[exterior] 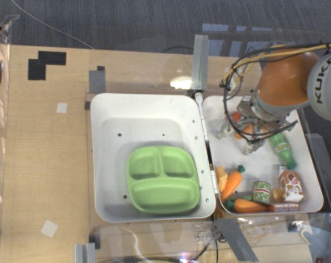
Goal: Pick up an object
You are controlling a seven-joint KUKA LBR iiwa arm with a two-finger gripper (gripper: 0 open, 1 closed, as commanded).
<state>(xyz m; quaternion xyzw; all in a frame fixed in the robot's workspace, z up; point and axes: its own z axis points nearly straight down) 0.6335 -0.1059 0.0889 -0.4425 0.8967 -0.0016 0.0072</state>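
Bottom edge of right bin (313, 204) is nearest the cam, w/ the toy clutter packed along it. Largest to smallest from there.

Bench (39, 163): pale wood, black tape marks top left, two white bins touching side by side.

Left bin (102, 147): holds a green divided plate (163, 179), three compartments, lying flat toward the bin's near half, nothing on it.

Arm (286, 81): grey w/ orange band, comes in from the right, hangs over the far half of right bin; cables loop off it to the left.

Gripper (252, 133): pointing down into the far part of right bin, over something orange that's mostly hidden under it. Can't tell if it's released or clenched, or if that orange thing is in it; too much metal and cable in the way.

Green bottle (283, 149): lying tilted just beside the gripper, on its right. Closest obstacle.

Near side of right bin, well apart from gripper: orange carrot (232, 184) leaning near the divider wall, second carrot (249, 205) flat along the near edge, small green can (261, 192) upright between them and a red-and-white carton (290, 185). A thin red-white piece lies just below the carton; can't tell what it is.
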